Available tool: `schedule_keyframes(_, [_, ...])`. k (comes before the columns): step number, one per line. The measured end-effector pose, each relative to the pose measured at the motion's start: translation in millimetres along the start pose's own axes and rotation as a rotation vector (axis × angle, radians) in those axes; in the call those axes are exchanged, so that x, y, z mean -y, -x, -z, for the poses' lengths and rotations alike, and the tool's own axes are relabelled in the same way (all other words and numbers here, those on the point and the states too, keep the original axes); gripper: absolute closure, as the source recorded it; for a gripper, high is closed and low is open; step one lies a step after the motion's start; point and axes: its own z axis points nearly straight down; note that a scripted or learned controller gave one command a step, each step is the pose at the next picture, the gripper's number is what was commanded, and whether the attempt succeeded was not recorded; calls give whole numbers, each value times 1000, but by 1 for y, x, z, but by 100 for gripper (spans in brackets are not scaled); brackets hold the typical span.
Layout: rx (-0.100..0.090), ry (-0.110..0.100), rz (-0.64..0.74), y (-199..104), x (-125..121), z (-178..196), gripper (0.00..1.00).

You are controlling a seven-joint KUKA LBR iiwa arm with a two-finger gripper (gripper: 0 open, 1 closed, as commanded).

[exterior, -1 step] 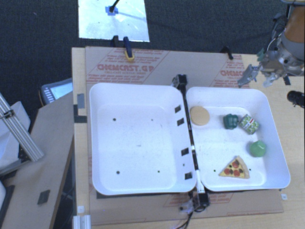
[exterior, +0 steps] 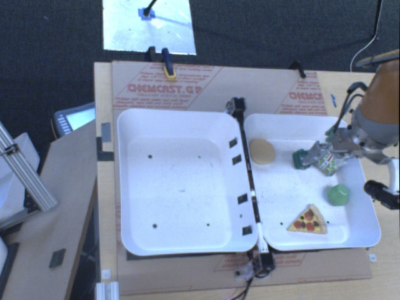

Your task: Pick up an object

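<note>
**Gripper low in right bin, grasp unconfirmed**

Camera view: arm (exterior: 382, 102) reaches in over the right bin (exterior: 359, 236). Gripper (exterior: 326, 156) sits low among a green-and-white patterned item (exterior: 326, 163) and a dark green object (exterior: 302, 159) just beside it. Cannot tell whether the fingers are apart or closed, or whether anything sits between them; the two items blur together at the tip.

Progress, as a judgement: approach done, lift not yet done. Both items appear to lie on the bin floor.

Surroundings, relative to the gripper tip: tan round disc (exterior: 262, 151) well off on the side away from the arm; green ball (exterior: 338, 195) near, toward the camera; pizza slice toy (exterior: 308, 220) further that way. Left bin (exterior: 125, 186) lies beyond the divider. Nothing obstructs a straight lift.
</note>
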Motion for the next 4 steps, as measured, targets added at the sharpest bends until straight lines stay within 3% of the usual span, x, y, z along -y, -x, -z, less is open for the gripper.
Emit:
schedule_keyframes(1, [9,34,7,0,-45,150,0])
schedule_keyframes(2, [6,21,9,0,-42,152,100])
schedule_keyframes(3, [7,35,11,-47,-76,354,100])
schedule_keyframes(4, [1,16,13,-125,-28,343,100])
